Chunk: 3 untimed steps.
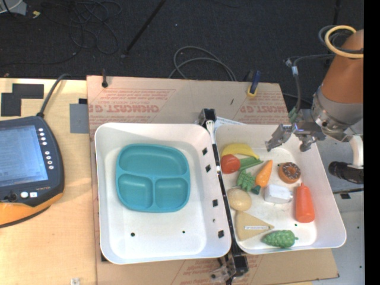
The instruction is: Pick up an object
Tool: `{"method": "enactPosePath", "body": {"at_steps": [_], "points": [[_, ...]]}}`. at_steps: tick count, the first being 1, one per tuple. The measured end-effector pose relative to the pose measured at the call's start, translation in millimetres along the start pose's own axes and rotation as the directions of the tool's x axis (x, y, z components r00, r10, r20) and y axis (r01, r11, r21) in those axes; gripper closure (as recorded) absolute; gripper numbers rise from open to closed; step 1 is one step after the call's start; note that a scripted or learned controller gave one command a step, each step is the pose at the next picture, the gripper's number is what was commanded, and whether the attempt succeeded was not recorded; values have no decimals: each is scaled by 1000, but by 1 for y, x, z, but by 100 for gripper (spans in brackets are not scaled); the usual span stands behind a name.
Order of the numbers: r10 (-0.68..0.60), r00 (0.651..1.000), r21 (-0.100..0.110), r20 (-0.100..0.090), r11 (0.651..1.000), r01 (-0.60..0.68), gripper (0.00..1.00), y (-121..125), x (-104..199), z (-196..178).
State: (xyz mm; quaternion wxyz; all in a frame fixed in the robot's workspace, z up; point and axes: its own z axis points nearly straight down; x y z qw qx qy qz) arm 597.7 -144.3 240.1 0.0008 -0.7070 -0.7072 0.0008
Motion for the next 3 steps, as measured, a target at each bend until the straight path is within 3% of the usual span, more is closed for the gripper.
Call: {"method": "enactPosePath", "body": {"at_steps": [1,2,3], "points": [[2,1000,4,-4,1000,-2,0,-10,-16,146],[3,1000,2,-2,1000,-3,100,-8,-17,131],[-5,1000,-3,-2,1000,5,100,-27,42,61]]}}
